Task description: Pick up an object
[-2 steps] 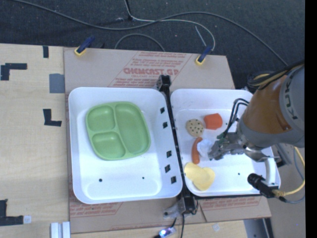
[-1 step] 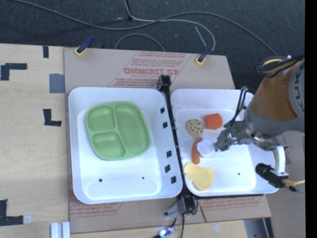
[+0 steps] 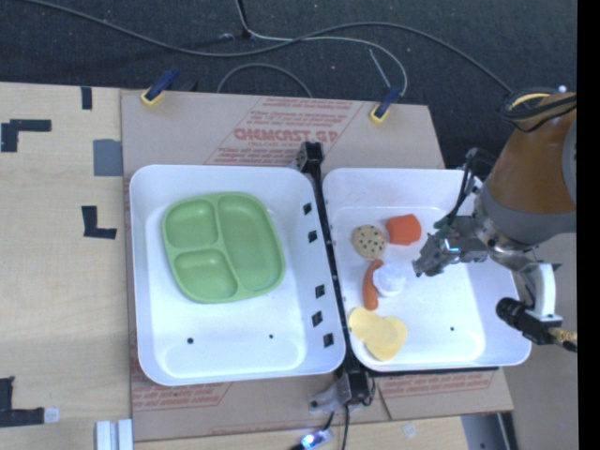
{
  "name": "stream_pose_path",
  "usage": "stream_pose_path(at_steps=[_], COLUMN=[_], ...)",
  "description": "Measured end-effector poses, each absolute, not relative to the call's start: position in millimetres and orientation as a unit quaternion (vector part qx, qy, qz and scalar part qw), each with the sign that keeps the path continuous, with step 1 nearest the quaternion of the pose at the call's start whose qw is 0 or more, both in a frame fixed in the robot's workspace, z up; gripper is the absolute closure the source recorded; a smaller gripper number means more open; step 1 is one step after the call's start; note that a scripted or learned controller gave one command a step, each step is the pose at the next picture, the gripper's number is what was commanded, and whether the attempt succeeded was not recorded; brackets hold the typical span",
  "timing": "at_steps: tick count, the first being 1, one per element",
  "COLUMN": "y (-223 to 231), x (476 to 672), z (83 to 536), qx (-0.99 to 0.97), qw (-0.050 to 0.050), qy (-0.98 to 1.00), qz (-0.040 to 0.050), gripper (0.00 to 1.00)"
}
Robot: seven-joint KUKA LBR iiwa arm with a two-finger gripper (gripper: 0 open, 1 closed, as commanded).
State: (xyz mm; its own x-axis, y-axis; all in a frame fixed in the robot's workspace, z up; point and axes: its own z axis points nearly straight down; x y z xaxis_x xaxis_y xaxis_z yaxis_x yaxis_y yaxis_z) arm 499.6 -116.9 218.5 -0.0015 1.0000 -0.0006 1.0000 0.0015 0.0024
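Two white bins: left bin point(image 3: 150, 279), right bin point(image 3: 469, 340). One green divided plate point(image 3: 223, 247) in left bin. Right bin: one yellow piece point(image 3: 379, 333), one orange-red block point(image 3: 404, 230), one cookie point(image 3: 368, 241), one red sausage point(image 3: 370, 289), one small white item point(image 3: 391, 277). Gripper point(image 3: 433, 256) low, just beside white item; finger state: cannot tell.

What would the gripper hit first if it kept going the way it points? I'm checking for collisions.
Probably the small white object just left of the gripper, beside the hot dog. Depth is unclear, so it might pass above.
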Motion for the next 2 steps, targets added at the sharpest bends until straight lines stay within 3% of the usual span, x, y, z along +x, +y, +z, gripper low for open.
stream_pose_path(at_steps=[2], y=[-21], x=[535.8], z=[208], qx=[0.705], qw=[-0.001], qy=[0.709], qz=[-0.0001], gripper=[1.0])
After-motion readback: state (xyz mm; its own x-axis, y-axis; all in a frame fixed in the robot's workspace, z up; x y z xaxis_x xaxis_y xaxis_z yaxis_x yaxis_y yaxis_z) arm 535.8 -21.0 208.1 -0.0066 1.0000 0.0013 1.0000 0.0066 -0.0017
